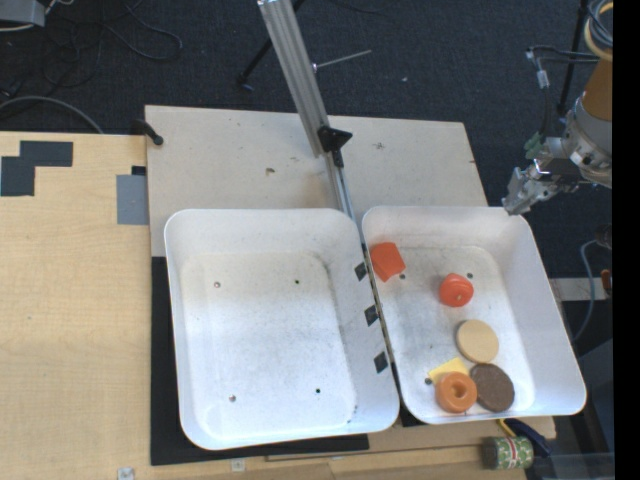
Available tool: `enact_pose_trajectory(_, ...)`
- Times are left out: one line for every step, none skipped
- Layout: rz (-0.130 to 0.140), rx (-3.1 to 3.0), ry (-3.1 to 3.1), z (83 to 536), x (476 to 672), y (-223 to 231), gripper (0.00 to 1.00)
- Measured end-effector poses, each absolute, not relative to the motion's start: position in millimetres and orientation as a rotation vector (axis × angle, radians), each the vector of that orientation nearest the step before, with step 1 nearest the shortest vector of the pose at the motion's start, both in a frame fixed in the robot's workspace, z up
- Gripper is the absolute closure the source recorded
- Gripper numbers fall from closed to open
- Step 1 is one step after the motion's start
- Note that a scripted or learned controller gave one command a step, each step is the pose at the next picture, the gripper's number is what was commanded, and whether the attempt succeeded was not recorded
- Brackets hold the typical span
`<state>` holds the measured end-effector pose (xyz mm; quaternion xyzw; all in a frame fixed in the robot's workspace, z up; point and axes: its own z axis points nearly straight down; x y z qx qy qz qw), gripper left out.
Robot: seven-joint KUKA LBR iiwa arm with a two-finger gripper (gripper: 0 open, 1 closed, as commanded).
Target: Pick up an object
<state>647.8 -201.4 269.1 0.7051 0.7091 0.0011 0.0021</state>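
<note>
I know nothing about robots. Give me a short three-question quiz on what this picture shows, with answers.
1. True or false: the orange block lies in the left bin.
2. Which object touches the brown disc? A) red knob B) orange ring C) orange block
3. Where is the gripper relative to the right bin?

Key
1. False; it lies in the right bin.
2. B.
3. Just outside its far right corner, off the objects.

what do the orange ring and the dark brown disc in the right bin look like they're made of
Orange ring: probably plastic or rubber, judging by its smooth, evenly bright colour, with no clear shine. Dark brown disc: matte and slightly speckled, perhaps cork, felt or rubber; the view is too coarse to settle it.
</note>
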Motion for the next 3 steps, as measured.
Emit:
enact_pose_trajectory(0.000, 2.219, 2.228, 262.0, 658.3, -149.1, 1.00)
enact_pose_trajectory(-0.002, 2.221, 2.228, 247.4, 653.2, -100.5, 1.00)
enact_pose_trajectory(-0.003, 2.221, 2.229, 233.3, 651.8, -49.9, 1.00)
